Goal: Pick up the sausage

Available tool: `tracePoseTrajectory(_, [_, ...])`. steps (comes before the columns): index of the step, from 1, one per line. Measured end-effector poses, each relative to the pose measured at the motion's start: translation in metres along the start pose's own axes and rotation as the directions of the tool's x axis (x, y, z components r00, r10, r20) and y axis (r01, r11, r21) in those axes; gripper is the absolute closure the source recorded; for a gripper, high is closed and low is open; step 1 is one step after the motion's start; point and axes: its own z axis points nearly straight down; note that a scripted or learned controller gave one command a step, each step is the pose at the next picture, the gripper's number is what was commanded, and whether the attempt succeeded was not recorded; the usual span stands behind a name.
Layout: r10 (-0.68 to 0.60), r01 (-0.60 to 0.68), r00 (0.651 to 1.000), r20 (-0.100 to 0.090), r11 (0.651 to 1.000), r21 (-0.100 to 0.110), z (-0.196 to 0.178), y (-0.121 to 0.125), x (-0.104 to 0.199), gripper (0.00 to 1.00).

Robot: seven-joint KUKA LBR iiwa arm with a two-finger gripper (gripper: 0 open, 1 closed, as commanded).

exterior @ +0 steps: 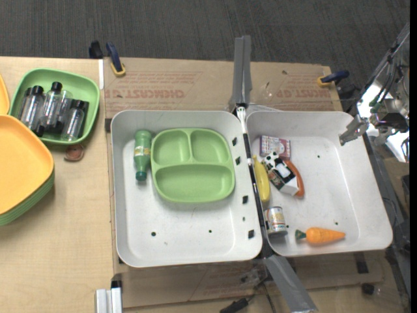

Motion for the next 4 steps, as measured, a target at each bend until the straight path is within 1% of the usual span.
tracePoseTrajectory(1, [-0.003, 0.003, 1.0, 0.001, 1.0, 0.001, -0.008, 0.0, 0.0, 1.0])
tracePoseTrajectory(2, [0.186, -0.186, 0.983, 0.0, 0.983, 0.001, -0.02, -0.024, 0.042, 1.0])
tracePoseTrajectory(3, [0.183, -0.183, 0.983, 0.001, 0.983, 0.003, -0.028, -0.023, 0.042, 1.0])
tracePoseTrajectory(4, [0.438, -0.438, 0.899, 0.001, 0.899, 0.001, -0.051, -0.052, 0.086, 1.0])
